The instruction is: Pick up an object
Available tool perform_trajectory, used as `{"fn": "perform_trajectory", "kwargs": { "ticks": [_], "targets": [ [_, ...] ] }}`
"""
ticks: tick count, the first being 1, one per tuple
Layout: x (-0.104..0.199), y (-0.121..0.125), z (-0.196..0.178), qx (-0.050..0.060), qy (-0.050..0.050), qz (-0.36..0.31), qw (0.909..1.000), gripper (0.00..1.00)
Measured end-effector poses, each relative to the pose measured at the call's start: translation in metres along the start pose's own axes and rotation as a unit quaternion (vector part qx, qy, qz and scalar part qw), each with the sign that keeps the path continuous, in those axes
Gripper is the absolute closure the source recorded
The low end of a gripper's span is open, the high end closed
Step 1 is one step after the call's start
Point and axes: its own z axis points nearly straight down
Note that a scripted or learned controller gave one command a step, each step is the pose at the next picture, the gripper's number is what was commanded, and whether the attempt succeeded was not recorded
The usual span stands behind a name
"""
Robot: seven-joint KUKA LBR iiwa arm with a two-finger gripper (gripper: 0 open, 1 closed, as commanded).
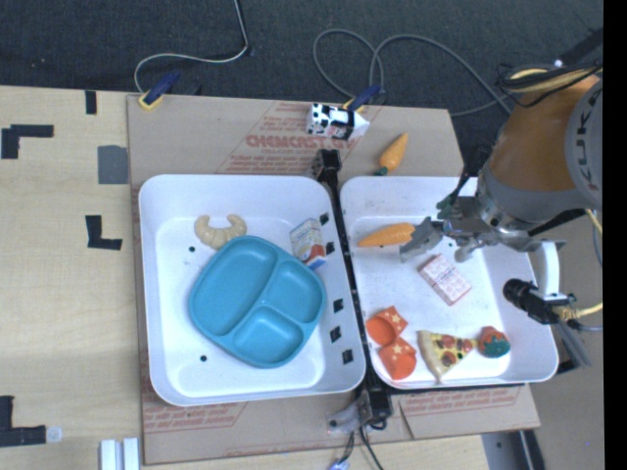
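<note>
Plastic, cardboard and carpet under the lamps

Both white bins [157, 292] look like smooth plastic with a soft sheen, and the blue divided plate [257, 302] at lower left has the same moulded, slightly glossy finish. The brown sheet [265, 145] beneath them reads as matt printed cardboard on a pale wood-grain surface [59, 292]. Along the top of the frame the dark floor [98, 18] looks like rough carpet.

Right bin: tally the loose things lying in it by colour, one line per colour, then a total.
Orange: 1, carrot
Red-orange: 1, cut tomato pieces
Pink-white: 1, small packet
Multicoloured: 2, pizza slice, round toy
Total: 5 in the right bin, near the gripper.
</note>
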Motion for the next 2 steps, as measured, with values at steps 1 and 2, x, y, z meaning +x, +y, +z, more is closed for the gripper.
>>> {"fn": "perform_trajectory", "kwargs": {
  "ticks": [1,2],
  "targets": [
    [-0.027,0.042,0.103,0.000,-0.001,0.000,1.0000,0.00],
    [-0.075,-0.009,0.118,-0.008,-0.003,0.000,1.0000,0.00]
  ]
}}
